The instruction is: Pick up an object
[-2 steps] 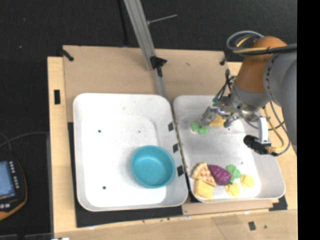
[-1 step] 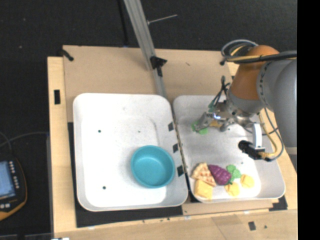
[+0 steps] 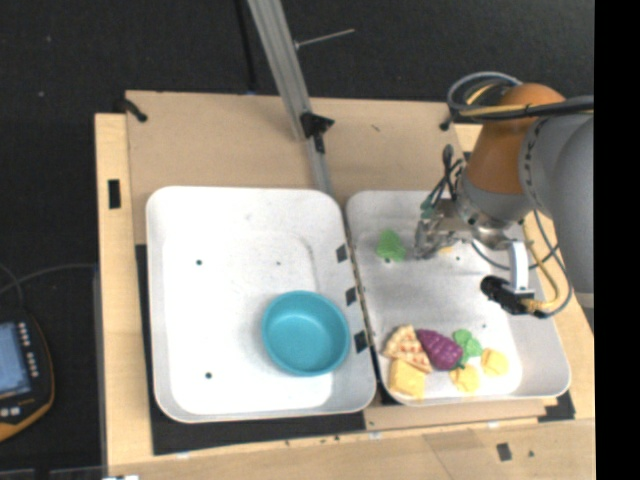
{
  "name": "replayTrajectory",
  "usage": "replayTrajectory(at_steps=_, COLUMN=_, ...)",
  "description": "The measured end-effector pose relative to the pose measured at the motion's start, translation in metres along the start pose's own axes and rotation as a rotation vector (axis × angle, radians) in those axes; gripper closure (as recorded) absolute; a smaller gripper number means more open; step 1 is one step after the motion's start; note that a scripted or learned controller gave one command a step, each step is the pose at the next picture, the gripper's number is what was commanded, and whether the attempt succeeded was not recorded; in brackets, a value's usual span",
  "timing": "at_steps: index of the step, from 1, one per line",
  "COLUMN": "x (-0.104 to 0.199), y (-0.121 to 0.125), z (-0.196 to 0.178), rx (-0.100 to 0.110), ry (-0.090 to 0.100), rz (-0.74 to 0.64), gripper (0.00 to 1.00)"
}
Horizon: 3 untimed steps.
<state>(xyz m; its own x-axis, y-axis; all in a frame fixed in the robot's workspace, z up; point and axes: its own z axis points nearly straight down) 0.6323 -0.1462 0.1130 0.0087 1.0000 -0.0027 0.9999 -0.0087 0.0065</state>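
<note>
Clustered toys (image 3: 445, 358) crowd the right bin's (image 3: 540, 368) near edge, with one green piece (image 3: 391, 247) apart.

Counted: two white bins, one blue bowl (image 3: 304, 332) in the left bin (image 3: 220, 238), one purple piece (image 3: 438, 346), roughly three yellow ones and a green one in the cluster, though overlap blurs the tally. The lone green piece lies near the right bin's far left corner, just beside the gripper (image 3: 432, 238), whose opening I cannot tell and which visibly grasps nothing. Bare floor spans the right bin's middle.
</note>
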Motion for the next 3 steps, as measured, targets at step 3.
replayTrajectory(at_steps=3, x=0.005, y=0.002, z=-0.142, rx=-0.001, ry=0.001, rz=-0.012, gripper=1.0)
